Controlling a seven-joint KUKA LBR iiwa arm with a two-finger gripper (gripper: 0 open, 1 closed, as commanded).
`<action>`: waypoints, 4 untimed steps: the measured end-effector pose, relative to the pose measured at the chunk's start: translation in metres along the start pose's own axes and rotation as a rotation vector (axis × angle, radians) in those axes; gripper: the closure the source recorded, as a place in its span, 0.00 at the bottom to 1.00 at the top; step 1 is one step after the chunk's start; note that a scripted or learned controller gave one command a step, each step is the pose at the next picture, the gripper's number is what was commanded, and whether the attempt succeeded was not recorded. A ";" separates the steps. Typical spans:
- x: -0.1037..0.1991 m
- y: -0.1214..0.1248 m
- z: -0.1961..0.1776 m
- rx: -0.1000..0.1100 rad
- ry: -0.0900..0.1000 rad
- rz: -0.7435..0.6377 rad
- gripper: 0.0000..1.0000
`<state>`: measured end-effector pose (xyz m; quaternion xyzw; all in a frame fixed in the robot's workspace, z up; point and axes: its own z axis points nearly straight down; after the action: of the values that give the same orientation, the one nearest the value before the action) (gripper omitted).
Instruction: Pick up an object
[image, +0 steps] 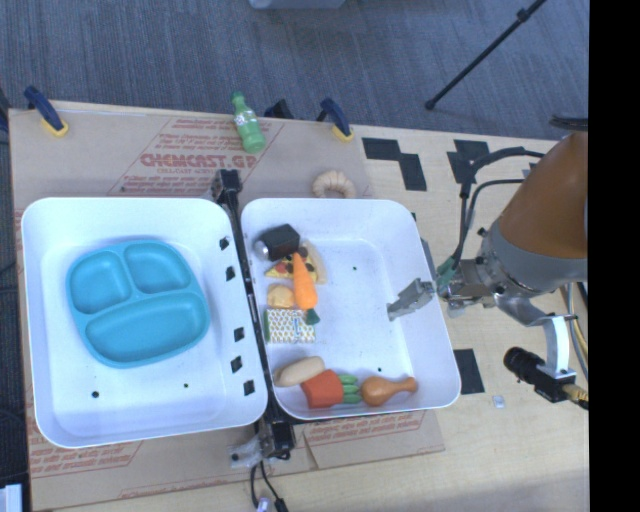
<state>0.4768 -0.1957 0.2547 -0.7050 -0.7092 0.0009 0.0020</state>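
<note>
toy carrot (303, 283): near the left wall of the right bin (395, 225); we think it is light, hard, smooth plastic.
where to hold: we would pinch its fat orange middle, across the sides.
gripper (410, 298): at the bin's right wall, nothing between its fingers; we cannot tell if they are apart.
other toys: a drumstick (386, 388) near the front edge looks shiny.
left bin: a blue plate (138, 302) with three smooth dips.

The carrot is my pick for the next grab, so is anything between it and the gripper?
Nothing visible. Bare bin floor lies between the gripper at the right and the carrot at the left.
</note>
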 end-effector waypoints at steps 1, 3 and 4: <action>0.032 0.029 0.120 0.002 0.000 -0.070 0.00; 0.096 0.146 0.162 0.000 -0.002 0.044 0.00; 0.096 0.146 0.152 0.003 -0.001 0.040 1.00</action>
<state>0.6213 -0.0982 0.1018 -0.7189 -0.6951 0.0025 0.0027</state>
